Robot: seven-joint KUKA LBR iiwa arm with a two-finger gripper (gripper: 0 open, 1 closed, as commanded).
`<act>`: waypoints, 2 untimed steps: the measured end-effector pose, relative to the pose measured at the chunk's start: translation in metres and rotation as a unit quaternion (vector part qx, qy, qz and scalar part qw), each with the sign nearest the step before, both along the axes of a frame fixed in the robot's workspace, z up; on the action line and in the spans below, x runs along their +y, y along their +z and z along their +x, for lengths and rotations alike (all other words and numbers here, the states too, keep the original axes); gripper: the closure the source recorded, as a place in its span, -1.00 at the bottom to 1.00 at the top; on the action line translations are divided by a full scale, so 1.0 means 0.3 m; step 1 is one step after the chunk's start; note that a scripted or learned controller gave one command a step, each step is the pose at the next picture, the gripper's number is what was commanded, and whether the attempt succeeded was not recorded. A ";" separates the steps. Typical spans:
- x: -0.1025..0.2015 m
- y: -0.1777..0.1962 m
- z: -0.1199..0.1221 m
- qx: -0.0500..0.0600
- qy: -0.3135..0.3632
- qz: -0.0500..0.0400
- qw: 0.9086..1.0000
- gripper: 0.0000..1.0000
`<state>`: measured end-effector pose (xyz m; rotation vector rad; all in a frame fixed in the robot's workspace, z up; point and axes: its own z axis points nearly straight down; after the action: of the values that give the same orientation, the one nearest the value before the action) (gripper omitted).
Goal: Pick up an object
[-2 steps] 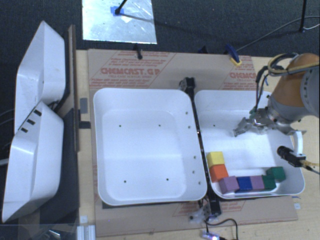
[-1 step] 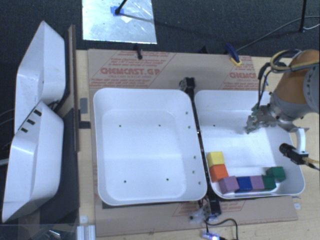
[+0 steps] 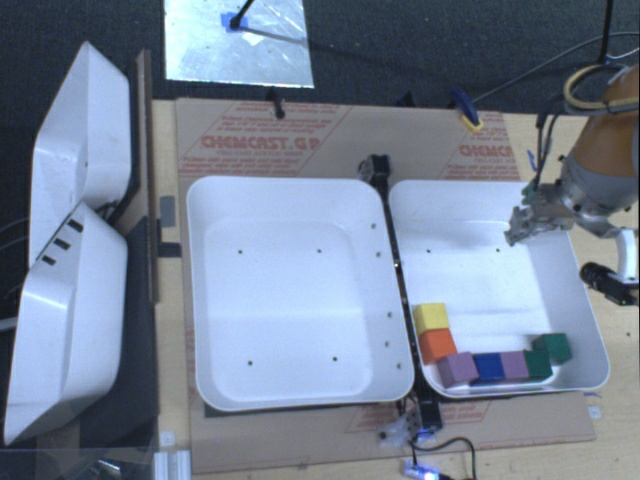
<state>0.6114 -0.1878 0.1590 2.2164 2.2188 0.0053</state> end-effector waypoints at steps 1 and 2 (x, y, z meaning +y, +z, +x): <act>-0.026 0.196 -0.011 0.000 -0.001 0.000 1.000 1.00; -0.026 0.190 -0.010 0.002 0.000 0.001 1.000 1.00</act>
<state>0.6086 -0.1956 0.2159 2.2198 2.2214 0.0010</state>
